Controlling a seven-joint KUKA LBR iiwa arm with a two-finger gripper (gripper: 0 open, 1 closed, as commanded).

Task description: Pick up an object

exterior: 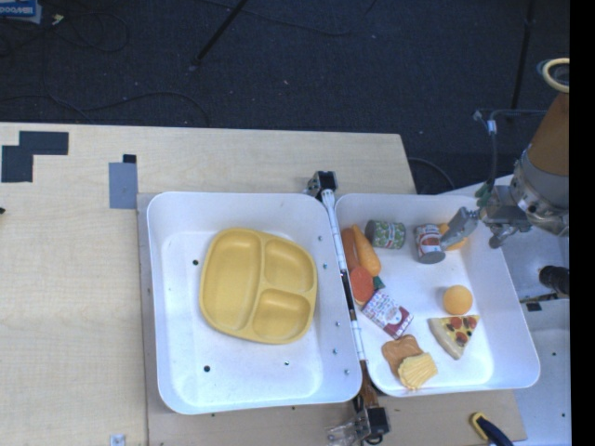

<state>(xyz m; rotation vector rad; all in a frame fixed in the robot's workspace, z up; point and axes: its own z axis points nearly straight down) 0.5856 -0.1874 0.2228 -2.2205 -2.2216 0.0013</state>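
The right bin (516, 342) holds several toy foods. A green can (385, 234) and a red-and-white can (429, 243) lie near its far edge. An orange carrot (363, 251) and a red piece (362, 284) lie along its left wall, beside a red-and-white packet (386, 312). An orange ball (456, 299), a pizza slice (454, 333), a brown biscuit (401, 348) and a yellow chip (417, 371) sit nearer the front. My gripper (479, 233) hangs over the bin's far right corner, just right of the red-and-white can, open with nothing between its fingers.
The left bin (177, 360) holds a yellow divided plate (258, 284). A clamp (323, 184) joins the bins at the back. The arm (548, 156) stands over the bench's right side. The wooden bench top (65, 295) stretches to the left.
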